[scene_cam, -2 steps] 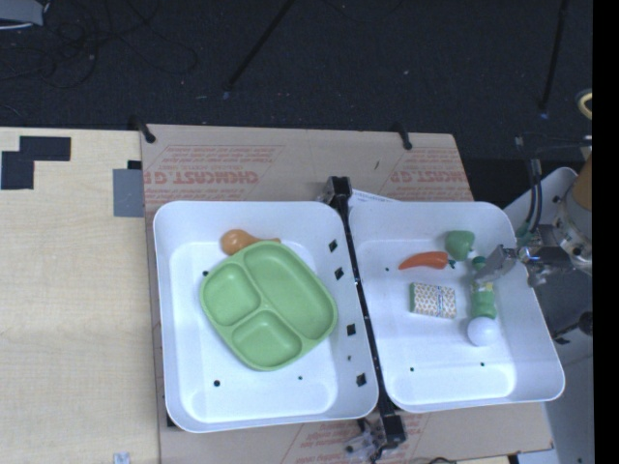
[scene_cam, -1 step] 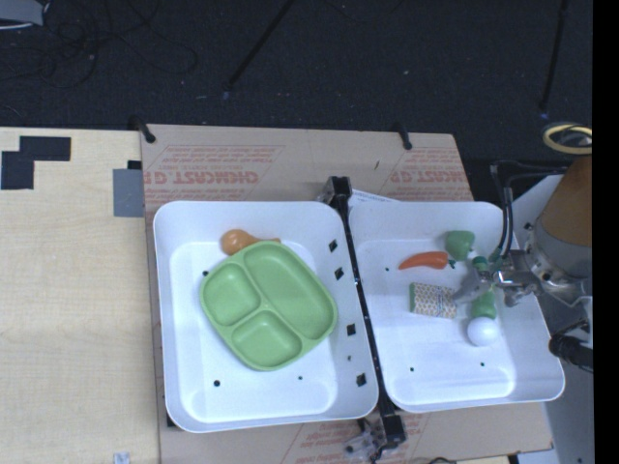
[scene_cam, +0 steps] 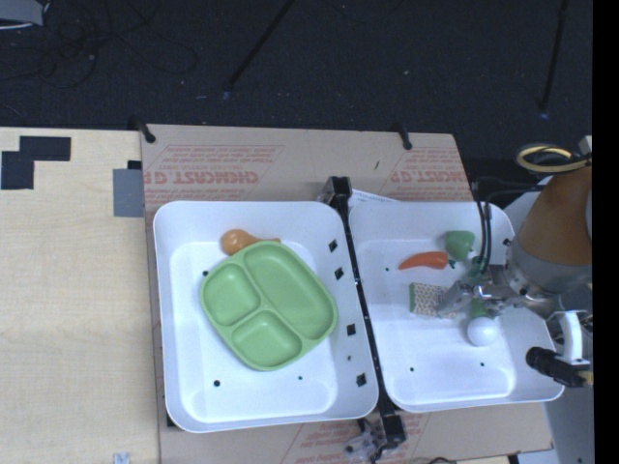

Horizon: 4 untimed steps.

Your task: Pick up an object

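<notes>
Two shallow white plastic bins sit side by side on a brown cardboard sheet [scene_cam: 290,162] laid over the pale wood bench [scene_cam: 68,298]. The left bin [scene_cam: 184,394] carries a light green three-compartment plastic plate [scene_cam: 268,304], lying flat and turned at a slant. A small orange rounded object [scene_cam: 236,241] peeks out from behind the plate's far-left edge, touching it.

The right bin [scene_cam: 435,385] has the small stuff, all toward its far-right part: an orange carrot-shaped toy [scene_cam: 424,260], a green rounded object [scene_cam: 459,243] just right of it, a speckled grey-green rectangular piece [scene_cam: 426,299] nearer, and a small white ball [scene_cam: 482,333] nearest.

The grey arm w/ the orange band [scene_cam: 561,230] comes in from the right, and its gripper [scene_cam: 474,298] is low in the right bin, between the green object and the white ball, just right of the speckled piece. Something green shows at the tip, but it's too cluttered there to tell whether the fingers are apart, closed, or gripping anything.
</notes>
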Motion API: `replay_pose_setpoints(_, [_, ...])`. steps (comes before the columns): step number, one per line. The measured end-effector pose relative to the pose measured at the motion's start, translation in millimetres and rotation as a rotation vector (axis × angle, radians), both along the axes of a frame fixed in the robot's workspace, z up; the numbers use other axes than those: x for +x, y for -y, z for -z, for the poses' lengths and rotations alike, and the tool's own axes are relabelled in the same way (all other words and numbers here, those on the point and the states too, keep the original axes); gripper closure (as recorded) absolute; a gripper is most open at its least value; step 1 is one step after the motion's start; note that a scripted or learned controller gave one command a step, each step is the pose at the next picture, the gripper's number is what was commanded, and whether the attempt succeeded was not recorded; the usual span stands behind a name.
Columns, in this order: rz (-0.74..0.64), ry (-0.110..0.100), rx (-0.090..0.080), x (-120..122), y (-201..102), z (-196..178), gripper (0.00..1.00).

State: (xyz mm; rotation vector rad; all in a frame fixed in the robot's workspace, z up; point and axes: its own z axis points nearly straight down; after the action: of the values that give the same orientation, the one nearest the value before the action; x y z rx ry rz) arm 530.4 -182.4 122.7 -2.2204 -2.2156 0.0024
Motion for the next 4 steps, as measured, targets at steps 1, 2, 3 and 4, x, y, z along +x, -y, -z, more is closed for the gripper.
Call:
replay_pose_setpoints(1, [0.003,0.003,-0.001,1,2,-13,1.00])
replay_pose_setpoints(2, [-0.004,0.007,-0.002,-3,-7,-65,1.00])
replay_pose_setpoints(3, [-0.003,0.005,-0.003,5,0,-113,1.00])
replay_pose_setpoints(4, [-0.004,0.008,-0.003,5,1,-166,1.00])
